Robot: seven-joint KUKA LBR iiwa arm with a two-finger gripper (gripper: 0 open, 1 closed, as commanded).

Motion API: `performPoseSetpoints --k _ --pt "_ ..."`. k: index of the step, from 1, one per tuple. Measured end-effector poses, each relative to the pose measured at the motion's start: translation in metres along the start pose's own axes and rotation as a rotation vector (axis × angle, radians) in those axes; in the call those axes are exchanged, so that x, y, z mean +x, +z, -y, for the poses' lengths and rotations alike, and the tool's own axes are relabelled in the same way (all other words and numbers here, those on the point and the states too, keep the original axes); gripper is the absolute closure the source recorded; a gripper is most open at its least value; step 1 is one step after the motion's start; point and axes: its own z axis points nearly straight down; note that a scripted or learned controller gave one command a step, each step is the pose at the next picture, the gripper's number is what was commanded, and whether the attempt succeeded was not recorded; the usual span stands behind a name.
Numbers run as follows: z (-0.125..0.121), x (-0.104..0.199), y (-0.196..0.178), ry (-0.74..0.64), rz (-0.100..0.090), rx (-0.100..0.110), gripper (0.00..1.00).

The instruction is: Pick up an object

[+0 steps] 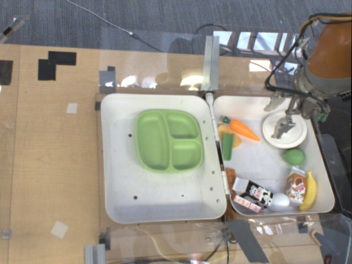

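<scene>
Nearest the camera, along the front wall of the right bin (pixel 330 205), a crowd of small things is lying packed together; a black-and-white box (pixel 257 192) is leaning on a red-and-white packet (pixel 246 203), a white egg-shaped thing (pixel 280 201) is touching it, and a small carton (pixel 296 187) is standing against a banana (pixel 309 190) that is curving along the right wall; a brown thing (pixel 230 176) is wedged by the divider. A little farther back a green lime-like ball (pixel 294 157) is sitting apart from the rest; beyond it a white round dish (pixel 284 131) is resting near the far right corner, with a carrot (pixel 243 129) and a yellow-and-green piece (pixel 227 137) lying to its left by the divider. In the left bin (pixel 118 202) a green divided plate (pixel 168 139) is lying flat by itself on the desk side.

The claw (pixel 285 126) is hanging over the dish, fingers pointing down; they are probably set narrow with nothing between them, though the slant makes this hard to judge. The step in hand appears to be the descent toward a target, and no object is lifted yet; the dish is the likeliest pick. The next move is calling for the fingers to straddle the dish's rim before closing, since a flat centre offers nothing to pinch; a slip off the smooth rim is the risk.
</scene>
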Motion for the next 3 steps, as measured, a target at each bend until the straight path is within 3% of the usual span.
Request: performPoseSetpoints --k 1,2,3 --pt "-0.061 -0.003 0.090 0.143 0.003 0.000 0.00" --pt "-0.077 0.002 0.097 0.095 0.004 0.000 0.00" --pt "-0.030 0.032 0.097 0.346 0.004 0.001 0.00"
